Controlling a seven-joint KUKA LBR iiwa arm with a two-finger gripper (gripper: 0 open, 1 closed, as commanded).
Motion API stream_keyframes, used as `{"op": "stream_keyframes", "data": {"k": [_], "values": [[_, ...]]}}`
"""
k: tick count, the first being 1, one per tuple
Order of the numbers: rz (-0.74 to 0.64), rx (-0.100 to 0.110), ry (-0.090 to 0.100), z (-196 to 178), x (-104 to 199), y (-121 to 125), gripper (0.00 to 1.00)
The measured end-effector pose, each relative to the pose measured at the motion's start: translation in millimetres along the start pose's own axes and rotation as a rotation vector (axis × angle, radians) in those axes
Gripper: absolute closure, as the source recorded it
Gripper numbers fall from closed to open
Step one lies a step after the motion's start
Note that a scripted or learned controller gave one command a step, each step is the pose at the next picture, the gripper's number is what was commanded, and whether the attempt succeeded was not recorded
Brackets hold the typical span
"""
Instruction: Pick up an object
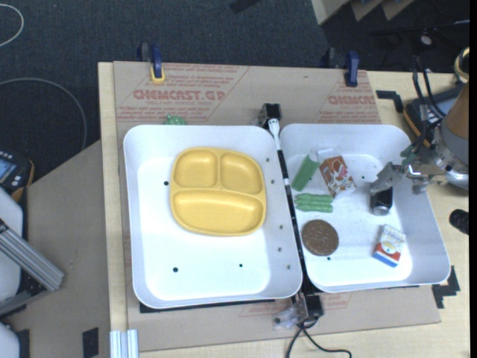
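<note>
**Gripper over the right bin, objects loose around the brown disc**

The flat round brown disc (320, 237) lies on the floor of the right white shallow bin (428, 230), close to that bin's left wall. To the right of the disc is a stretch of bare floor, then a small white carton with red and blue print (389, 246) near the right wall. Just above the disc is a green ridged bar (313, 202). Farther above it are a red-and-white printed packet (335, 176) and, left of the packet, a slanted green flat strip (304, 172).

The gripper (399, 176) hangs up and to the right of the disc, apart from the packet and above the carton. How wide it stands cannot be told.

Left of the disc, across both rims, a yellow three-compartment plastic plate (218, 191) sits in the left white bin (149, 222), with bare floor beside and below it.
</note>
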State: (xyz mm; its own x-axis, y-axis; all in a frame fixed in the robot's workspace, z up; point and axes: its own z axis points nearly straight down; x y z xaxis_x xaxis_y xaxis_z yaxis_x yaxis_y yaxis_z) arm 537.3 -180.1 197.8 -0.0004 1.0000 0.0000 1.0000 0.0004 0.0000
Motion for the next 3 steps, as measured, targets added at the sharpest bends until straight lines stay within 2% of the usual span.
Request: {"op": "stream_keyframes", "data": {"k": [1, 2, 3], "values": [[-0.001, -0.003, -0.001, -11, 0, 1, 1.00], [0.005, 0.003, -0.001, -5, -47, -22, 1.00], [-0.006, 0.007, 0.006, 34, 34, -41, 1.00]]}}
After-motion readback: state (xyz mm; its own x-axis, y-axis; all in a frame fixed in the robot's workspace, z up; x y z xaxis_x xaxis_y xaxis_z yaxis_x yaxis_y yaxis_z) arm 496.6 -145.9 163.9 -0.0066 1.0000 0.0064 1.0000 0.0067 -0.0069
